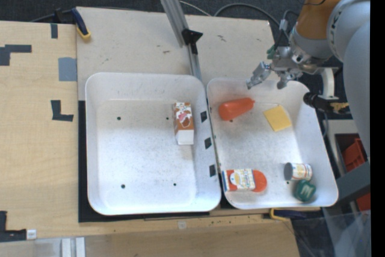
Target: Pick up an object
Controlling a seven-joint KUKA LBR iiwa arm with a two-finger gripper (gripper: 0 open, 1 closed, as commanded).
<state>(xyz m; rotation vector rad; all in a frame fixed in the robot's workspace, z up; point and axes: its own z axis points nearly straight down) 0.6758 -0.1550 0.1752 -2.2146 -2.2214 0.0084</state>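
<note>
Orange carrot-shaped toy [235, 108] lies near the right bin's [322, 147] far-left corner, bare floor around it. Yellow block [278, 118] sits beside it. The gripper [269, 76] hangs over the bin's far rim, fingers apart, holding nothing.

Grey arm [355, 27] reaching in from the right, jaws spread apart, gripping nothing

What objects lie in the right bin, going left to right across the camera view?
Orange carrot-shaped toy → red-and-white packet → yellow block → small can. The green object overlaps the can's span, so it is left out.
</note>
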